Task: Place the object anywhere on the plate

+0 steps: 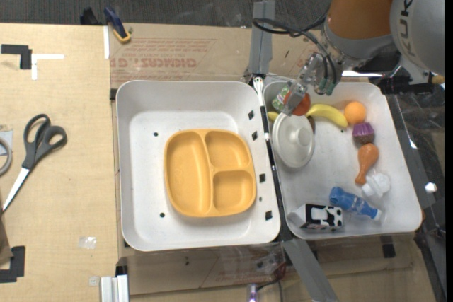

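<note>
Up at the eleven o'clock corner of the right bin [396, 219], a small green-and-clear object [286, 97] hangs pinched between the fingers of the gripper [300, 90], tilted, with a red piece [302, 107] just under it — whether that red bit belongs to the held thing or lies apart, I cannot tell. The gripper's fingers are closed down on the object, above the bin's floor.

At six o'clock from it sits a white lidded bowl [294, 141]; at three o'clock a banana [328, 114], then an orange ball [354, 112]. Further toward four o'clock lie a purple piece [363, 131], a drumstick [367, 160], a blue bottle [350, 201] and a black-and-white cow toy [322, 217].

The yellow plate [210, 172] — three compartments — lies in the left bin [134, 152], at about eight o'clock from the gripper, across the bins' shared walls. Scissors [34, 146] rest on the bench at the far left.
</note>
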Tool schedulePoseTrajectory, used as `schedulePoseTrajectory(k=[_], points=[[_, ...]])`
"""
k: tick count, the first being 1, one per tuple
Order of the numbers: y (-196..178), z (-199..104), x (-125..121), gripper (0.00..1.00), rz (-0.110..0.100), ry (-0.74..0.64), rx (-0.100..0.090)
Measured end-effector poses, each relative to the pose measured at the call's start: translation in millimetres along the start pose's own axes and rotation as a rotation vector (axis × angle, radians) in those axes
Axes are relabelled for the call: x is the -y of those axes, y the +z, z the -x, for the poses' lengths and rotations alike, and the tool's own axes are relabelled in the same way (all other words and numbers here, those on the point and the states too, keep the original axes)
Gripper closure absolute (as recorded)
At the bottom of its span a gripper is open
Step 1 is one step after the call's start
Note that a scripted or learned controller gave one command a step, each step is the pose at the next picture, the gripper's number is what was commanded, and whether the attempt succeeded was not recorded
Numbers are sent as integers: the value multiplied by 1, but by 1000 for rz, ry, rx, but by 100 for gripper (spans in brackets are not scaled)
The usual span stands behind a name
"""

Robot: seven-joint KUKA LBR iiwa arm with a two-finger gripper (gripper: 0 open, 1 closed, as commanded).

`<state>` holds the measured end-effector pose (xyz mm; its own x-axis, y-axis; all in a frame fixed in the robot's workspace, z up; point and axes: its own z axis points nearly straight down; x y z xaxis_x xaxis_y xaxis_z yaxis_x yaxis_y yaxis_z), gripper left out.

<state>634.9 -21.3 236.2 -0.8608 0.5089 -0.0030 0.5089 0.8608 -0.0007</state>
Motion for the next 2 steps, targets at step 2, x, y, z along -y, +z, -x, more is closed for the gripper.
schedulePoseTrajectory(k=[2], points=[[45,-154,-43,100,0,-17,-3]])
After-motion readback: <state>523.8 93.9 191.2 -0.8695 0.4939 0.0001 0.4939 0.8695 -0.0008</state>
